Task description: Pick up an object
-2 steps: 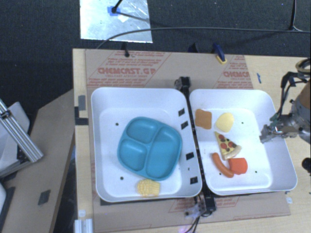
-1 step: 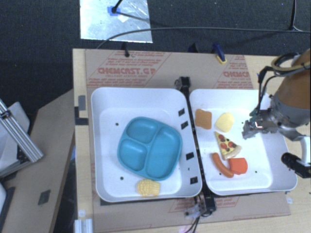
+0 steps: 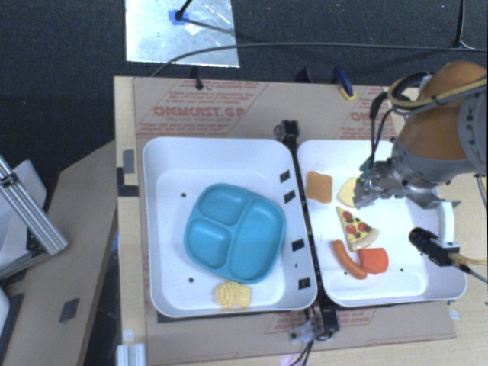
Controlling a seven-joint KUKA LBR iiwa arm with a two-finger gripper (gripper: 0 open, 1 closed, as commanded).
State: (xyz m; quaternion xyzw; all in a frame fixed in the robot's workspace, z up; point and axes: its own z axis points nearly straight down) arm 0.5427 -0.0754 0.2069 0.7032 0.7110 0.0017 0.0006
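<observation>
1. Surface: cardboard-covered bench (image 3: 198, 113) on dark flooring, with two white bins set side by side at the centre of the frame.
2. Left bin (image 3: 164, 166): a blue divided plate (image 3: 232, 233) is held at its centre; a yellow corn piece (image 3: 232, 294) is lodged at its lower edge.
3. Right bin (image 3: 427, 280): a tan toast piece (image 3: 319, 187) is placed at upper left. A pizza slice (image 3: 357, 229) is laid at the middle. A red sausage (image 3: 347, 259) and an orange-red block (image 3: 374, 260) are set touching, lower down.
4. Likely target: a pale yellow piece (image 3: 347, 193), found in the upper middle of the right bin, between the toast and the gripper.
5. Gripper (image 3: 367, 193): it is seen low over the right bin, right against the yellow piece's right edge. Contact appears likely but is not confirmed. Whether it is apart or together cannot be told, and nothing is shown to be held.
6. Step in hand, as judged: the approach to a grasp.
7. Advice: the gripper should be centred over the yellow piece, not its rim. It should be lowered fully before closing, and the pizza slice just below should be left undisturbed.
</observation>
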